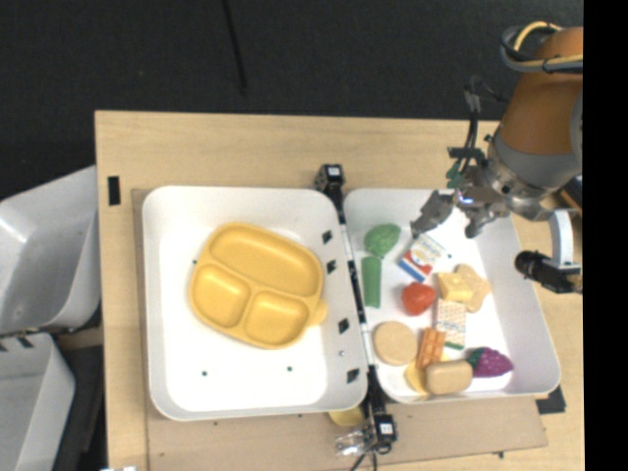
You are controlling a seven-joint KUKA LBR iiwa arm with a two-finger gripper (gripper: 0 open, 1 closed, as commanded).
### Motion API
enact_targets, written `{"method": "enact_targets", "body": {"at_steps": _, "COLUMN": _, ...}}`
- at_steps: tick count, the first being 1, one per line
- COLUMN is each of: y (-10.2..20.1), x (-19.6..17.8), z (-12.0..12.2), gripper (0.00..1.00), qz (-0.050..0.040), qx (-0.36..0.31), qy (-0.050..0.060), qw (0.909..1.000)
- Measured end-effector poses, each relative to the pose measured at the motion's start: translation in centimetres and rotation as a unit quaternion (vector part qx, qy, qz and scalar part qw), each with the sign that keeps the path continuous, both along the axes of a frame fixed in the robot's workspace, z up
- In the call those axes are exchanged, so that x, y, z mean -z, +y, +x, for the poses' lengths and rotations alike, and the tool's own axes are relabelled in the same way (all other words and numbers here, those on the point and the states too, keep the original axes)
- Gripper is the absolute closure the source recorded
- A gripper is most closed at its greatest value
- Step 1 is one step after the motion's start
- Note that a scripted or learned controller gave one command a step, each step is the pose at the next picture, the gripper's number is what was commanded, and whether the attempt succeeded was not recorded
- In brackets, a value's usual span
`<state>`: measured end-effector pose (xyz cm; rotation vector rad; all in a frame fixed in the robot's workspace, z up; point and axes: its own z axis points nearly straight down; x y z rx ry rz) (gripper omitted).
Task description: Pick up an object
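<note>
A grey-and-orange robot arm (538, 116) reaches over the right-hand white bin (530, 327) on a wooden worktop (196, 140), its hand (453, 219) spread open with nothing between its fingers. The hand hangs above the bin's far side, just beyond a small red, white and blue packet (422, 256). Landmark is a red tomato (418, 298) near the bin's middle: the packet lies just behind it, a green leaf-shaped piece (382, 236) and a green stick (372, 281) to its left, a pale cheese-like chunk (462, 287) to its right, a round tan disc (394, 342) and an orange carrot (429, 345) in front, and a purple piece (490, 363) farther front-right. The left bin (177, 381) holds a yellow divided tray (255, 285).
</note>
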<state>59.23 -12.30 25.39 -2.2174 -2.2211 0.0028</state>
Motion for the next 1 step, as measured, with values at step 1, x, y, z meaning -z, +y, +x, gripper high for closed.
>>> {"method": "enact_targets", "body": {"at_steps": 1, "y": 0.67, "x": 15.92, "z": -6.11, "gripper": 0.0, "qz": -0.0001, "qx": 0.001, "qy": 0.002, "qw": 1.0}}
